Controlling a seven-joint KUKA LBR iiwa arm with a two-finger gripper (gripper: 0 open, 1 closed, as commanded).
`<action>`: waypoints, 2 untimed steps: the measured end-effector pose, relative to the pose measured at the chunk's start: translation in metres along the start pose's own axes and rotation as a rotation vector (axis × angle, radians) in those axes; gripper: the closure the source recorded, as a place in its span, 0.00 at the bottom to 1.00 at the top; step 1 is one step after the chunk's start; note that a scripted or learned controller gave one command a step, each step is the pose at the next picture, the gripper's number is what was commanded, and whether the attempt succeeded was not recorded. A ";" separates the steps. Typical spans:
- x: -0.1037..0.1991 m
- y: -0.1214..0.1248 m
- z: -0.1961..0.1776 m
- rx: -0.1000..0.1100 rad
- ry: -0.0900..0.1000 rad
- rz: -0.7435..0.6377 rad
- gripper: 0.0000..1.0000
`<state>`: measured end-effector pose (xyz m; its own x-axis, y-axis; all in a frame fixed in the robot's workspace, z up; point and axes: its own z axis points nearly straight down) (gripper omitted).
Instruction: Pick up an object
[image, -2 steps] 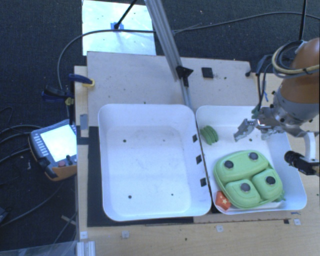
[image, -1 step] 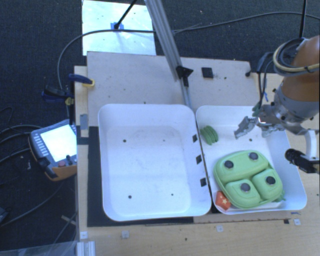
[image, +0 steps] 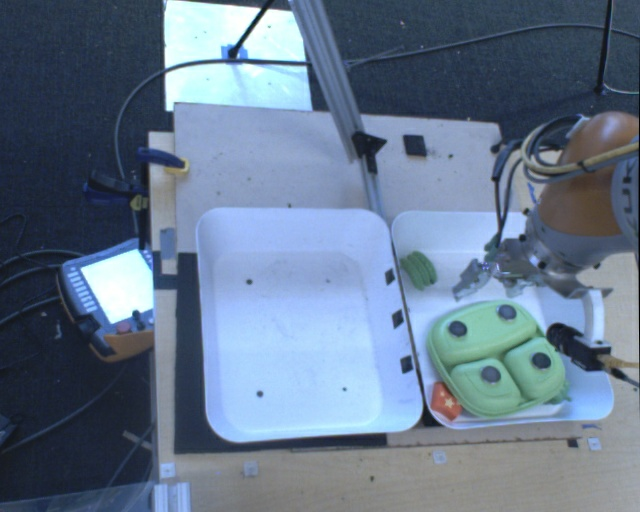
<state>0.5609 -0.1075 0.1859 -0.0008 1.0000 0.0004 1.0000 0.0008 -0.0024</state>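
So the gripper (image: 478, 277) is hanging over the right bin (image: 600, 405), just above the top edge of the big green toy (image: 497, 358). I can make out pale metal fingers (image: 466, 283) pointing left and a bit down, and they look spread apart with nothing between them, so it isn't holding anything as far as I can tell.

What could go wrong: the green toy is a wide, lumpy thing with three rounded humps, each with a dark button on top. It's way broader than the finger gap looks, so a straight drop would probably just land on a hump and skid off, or shove the toy against the bin wall. The smaller ridged green piece (image: 419, 268) up in the bin's top left corner looks like an easier grab, but it sits right by the wall next to the left bin (image: 215, 300), so a finger could clip the rim. There's also a little red-orange object (image: 445, 401) wedged between the toy and the bin's lower left corner, too tucked in for a clean pinch, I'd guess.

The toy itself looks like smooth, glossy plastic, lime green, filling most of the bin's lower half.
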 end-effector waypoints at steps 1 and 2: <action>0.009 0.005 0.054 0.000 0.000 -0.002 0.00; 0.009 0.009 0.101 -0.013 -0.003 -0.001 0.00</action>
<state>0.5692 -0.0986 0.0852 -0.0014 1.0000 -0.0027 0.9999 0.0014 0.0102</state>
